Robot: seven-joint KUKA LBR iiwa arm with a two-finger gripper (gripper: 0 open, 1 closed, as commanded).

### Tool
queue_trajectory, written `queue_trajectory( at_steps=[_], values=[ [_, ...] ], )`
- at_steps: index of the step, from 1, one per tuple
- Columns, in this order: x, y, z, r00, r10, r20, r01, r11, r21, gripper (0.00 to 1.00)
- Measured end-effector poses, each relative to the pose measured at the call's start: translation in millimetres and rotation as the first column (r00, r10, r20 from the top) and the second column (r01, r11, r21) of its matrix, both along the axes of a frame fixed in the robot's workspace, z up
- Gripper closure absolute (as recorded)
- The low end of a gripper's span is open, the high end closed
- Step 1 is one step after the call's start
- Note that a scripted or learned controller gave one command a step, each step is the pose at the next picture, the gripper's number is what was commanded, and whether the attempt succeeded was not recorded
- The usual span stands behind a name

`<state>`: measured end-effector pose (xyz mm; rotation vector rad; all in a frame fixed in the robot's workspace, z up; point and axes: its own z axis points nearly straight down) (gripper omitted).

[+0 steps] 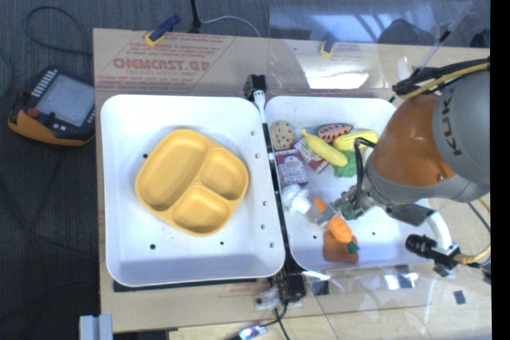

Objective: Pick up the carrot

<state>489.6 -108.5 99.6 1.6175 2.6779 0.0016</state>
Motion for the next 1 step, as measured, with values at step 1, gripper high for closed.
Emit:
queue_trajectory(
  at_steps=[1],
  values=[
    [-5.2, 91.4, 82.1, 0.964, -0.267, -0.016, 0.267, 0.964, 0.005, 1.0]
  ],
)
